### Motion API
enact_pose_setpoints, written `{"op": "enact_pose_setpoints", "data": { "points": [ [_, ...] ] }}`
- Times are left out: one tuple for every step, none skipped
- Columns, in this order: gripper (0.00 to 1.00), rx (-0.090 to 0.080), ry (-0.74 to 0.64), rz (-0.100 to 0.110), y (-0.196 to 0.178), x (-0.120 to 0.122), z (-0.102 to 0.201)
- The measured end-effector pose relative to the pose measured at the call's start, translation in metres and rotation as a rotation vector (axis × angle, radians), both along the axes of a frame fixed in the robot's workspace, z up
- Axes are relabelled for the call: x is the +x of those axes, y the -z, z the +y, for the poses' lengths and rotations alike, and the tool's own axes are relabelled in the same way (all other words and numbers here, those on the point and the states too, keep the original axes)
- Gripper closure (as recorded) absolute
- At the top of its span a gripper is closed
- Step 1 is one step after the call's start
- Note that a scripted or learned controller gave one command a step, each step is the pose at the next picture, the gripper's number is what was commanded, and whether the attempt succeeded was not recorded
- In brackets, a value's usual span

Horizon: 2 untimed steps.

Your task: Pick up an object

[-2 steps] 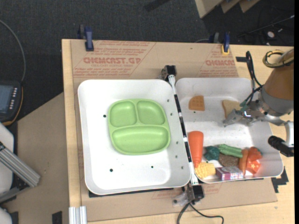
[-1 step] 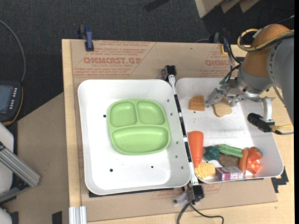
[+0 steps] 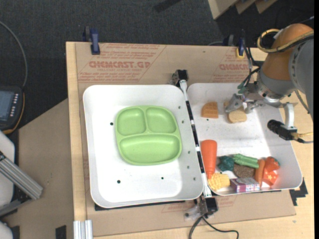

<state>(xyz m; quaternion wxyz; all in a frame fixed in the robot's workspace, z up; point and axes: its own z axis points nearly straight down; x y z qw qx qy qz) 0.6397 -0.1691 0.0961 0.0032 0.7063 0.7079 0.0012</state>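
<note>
My gripper (image 3: 240, 106) hangs low at the back of the right bin (image 3: 279, 146), open, its fingers spread just above a tan bun-shaped piece (image 3: 238, 117). Nothing is held between them. A brown toast-like piece (image 3: 210, 110) lies a little to the left. A big orange carrot (image 3: 209, 156) lies along the bin's left wall. At the front sit a corn cob (image 3: 218, 181), a green vegetable (image 3: 245, 160), a brown lump (image 3: 243, 171), a small carrot (image 3: 259, 171), a red-orange piece (image 3: 271, 171) and a purple box (image 3: 244, 186).
The left bin (image 3: 99, 173) holds a green divided plate (image 3: 148, 135). A black clamp strip (image 3: 192, 128) runs between the bins. The arm's grey body with its orange band (image 3: 289, 39) stands over the bench's back right corner.
</note>
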Motion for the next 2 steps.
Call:
{"op": "enact_pose_setpoints", "data": {
  "points": [
    [1.00, 0.001, -0.001, 0.003, 0.010, -0.016, 0.057],
    [1.00, 0.005, -0.006, -0.005, -0.096, -0.030, 0.130]
  ]
}}
